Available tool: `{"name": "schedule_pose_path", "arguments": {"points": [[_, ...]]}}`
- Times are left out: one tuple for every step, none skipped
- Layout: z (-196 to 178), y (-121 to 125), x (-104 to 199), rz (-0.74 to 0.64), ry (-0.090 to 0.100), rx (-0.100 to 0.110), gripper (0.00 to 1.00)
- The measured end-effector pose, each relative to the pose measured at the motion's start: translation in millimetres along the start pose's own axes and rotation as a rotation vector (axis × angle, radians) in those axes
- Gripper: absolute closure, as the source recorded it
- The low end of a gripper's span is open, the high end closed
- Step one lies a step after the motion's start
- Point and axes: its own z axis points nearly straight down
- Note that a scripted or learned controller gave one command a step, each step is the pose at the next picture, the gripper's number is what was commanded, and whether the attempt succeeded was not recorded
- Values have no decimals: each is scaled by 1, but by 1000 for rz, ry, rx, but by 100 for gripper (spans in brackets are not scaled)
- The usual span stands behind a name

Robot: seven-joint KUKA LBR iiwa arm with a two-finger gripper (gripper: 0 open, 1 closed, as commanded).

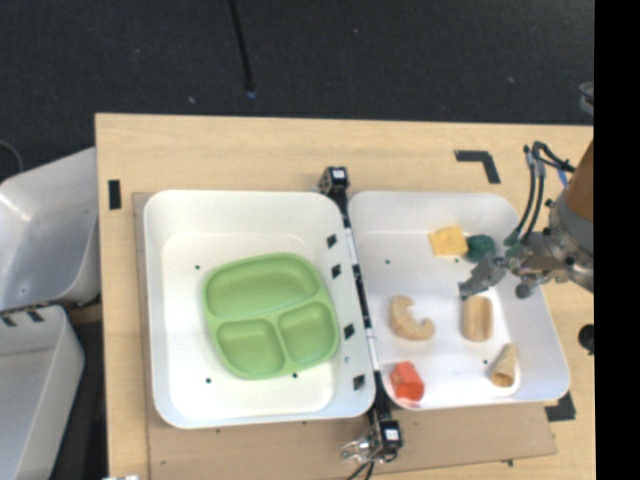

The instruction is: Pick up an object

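Wood bench (250, 153) w/ 2 white bins: left bin (160, 298), right bin (400, 218), side by side.

A: Right bin (380, 230) contents?
B: Yellow block (448, 241) touching green piece (481, 245) near the back; tan curved piece (409, 319), tan cylinder (477, 319) mid-bin; red block (406, 383), tan cone (503, 365) along the front.
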Motion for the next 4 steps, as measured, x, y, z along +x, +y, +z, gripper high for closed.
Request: {"name": "schedule_pose_path", "arguments": {"points": [[-5,2,0,-2,-2,-10,0],[41,-5,-1,-1,-1,-5,0],[97,4,-6,0,-1,-4,0],[149,14,-7,2,-2,-5,0]]}}
